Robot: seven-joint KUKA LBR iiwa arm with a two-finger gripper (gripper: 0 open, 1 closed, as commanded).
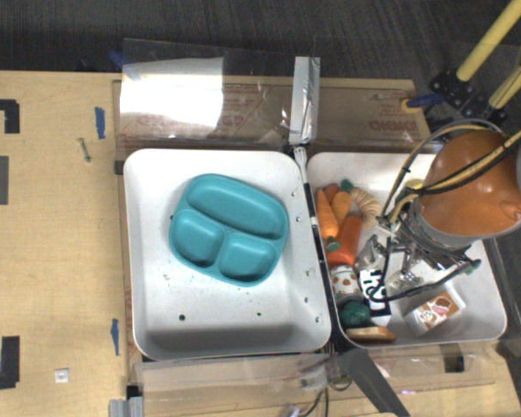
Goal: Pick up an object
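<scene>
Claw [391,272]: low in right white bin [486,307] – grip state cannot tell.
Teal three-compartment plastic tray [228,228]: left white bin [148,259], centre.
Orange plastic carrots [334,220]: claw's 10 o'clock.

Toys [343,233] seemingly crowd right bin [491,315].

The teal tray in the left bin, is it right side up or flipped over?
Right side up: the teal tray shows three hollow compartments facing the camera, lying flat in the left bin.

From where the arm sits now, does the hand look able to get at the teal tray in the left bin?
Probably yes: the tray lies alone and uncovered; the hand must cross the bins' divider.
</scene>
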